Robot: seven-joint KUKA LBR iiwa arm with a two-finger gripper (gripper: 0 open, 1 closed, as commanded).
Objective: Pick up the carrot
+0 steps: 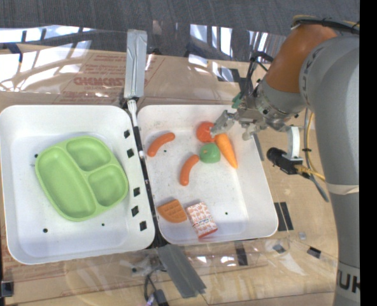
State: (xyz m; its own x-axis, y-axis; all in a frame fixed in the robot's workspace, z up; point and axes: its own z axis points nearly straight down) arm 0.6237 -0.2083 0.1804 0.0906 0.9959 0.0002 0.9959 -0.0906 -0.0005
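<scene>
The carrot lies in the right bin near its right wall, thick end toward the back and tip pointing to the front right. My gripper hovers just behind and above the carrot's thick end. Its fingers are spread open with nothing between them. One finger is close to the carrot's top, but I see no grip on it.
A red tomato and a green fruit crowd the carrot's left side. Two sausages, a toast slice and a snack packet lie farther left and front. A green divided plate sits in the left bin.
</scene>
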